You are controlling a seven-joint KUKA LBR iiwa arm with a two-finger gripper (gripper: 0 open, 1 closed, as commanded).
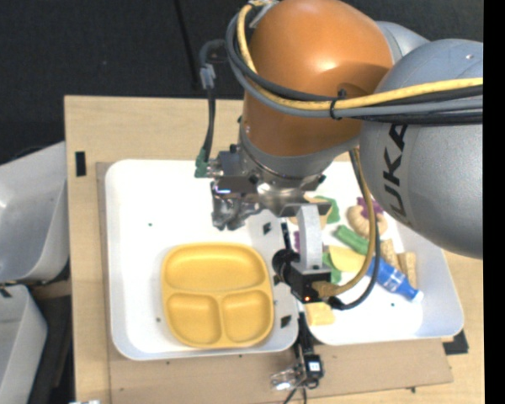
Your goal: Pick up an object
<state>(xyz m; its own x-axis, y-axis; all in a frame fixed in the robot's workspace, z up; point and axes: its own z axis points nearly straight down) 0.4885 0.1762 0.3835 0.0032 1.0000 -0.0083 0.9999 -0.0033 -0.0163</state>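
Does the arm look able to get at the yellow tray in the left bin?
Probably yes: the yellow tray lies uncovered, nothing on it, and the arm hangs right beside it.

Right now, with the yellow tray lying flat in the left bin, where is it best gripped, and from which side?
Probably the left rim of the yellow tray, coming straight down. It lies open side up and looks too wide to span, but its raised rim is thin enough to pinch, and bare bin floor lies beside that edge.
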